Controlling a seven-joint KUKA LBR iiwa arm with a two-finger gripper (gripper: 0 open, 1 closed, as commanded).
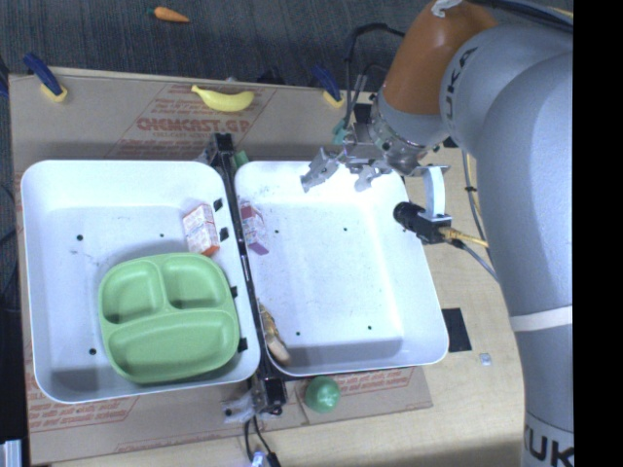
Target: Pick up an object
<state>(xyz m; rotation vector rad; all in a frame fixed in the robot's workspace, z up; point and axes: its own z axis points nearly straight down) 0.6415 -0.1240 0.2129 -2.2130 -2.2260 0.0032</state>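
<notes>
Two white bins sat side by side on the surface (458, 290), on a sheet of brown cardboard (146, 115). In the left bin (58, 261) lay a green divided plate (170, 316), and a small red and white packet (201, 229) leaned near the bin's right wall. A second small packet (252, 225) lay in the right bin (389, 300), close to its left wall, and a small tan thing (272, 340) rested in that bin's lower left corner. Outside the bins I saw a yellow banana (224, 96) on the cardboard behind them, a green ball (322, 393) in front of the right bin, and an orange carrot (171, 14) far behind on the dark floor.

Nothing stood between my hand (341, 171) and the second packet, which lay to its left and nearer the camera, apart from it. My hand hung over the far edge of the right bin with its fingers (316, 172) spread apart and nothing between them. My arm (506, 144) reached in from the right, the orange band (423, 56) just above the wrist.
</notes>
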